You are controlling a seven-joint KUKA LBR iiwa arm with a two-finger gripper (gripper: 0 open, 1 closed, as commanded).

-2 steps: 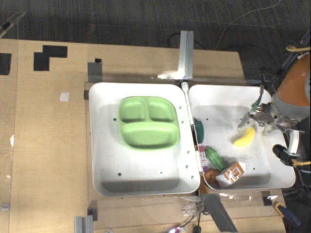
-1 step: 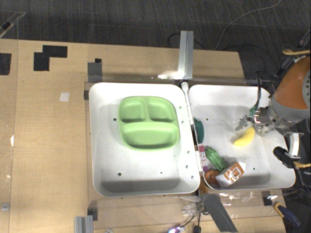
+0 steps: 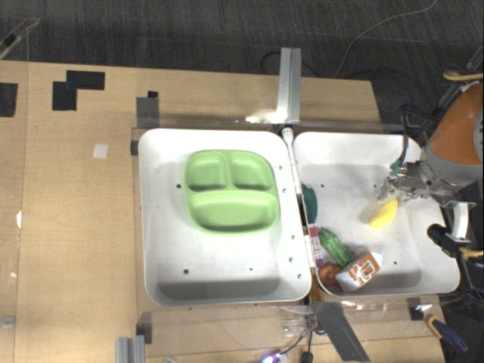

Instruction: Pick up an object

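Observation:
A small yellow object [image 3: 383, 215] lies in the right bin [image 3: 355, 157], right of its middle. My gripper [image 3: 398, 186] reaches in from the right edge and sits just above and to the right of the yellow object, touching or nearly touching its upper end. The grey wrist with its orange band [image 3: 458, 129] hangs over the bin's right wall. Nothing is visibly lifted off the bin floor.
Along the right bin's left and front sides lie a dark green item [image 3: 308, 201], a green bottle-like object [image 3: 333, 246], a brown round thing [image 3: 326, 275] and an orange-and-white carton [image 3: 361, 270]. A green divided plate [image 3: 231, 189] rests in the left bin [image 3: 162, 263].

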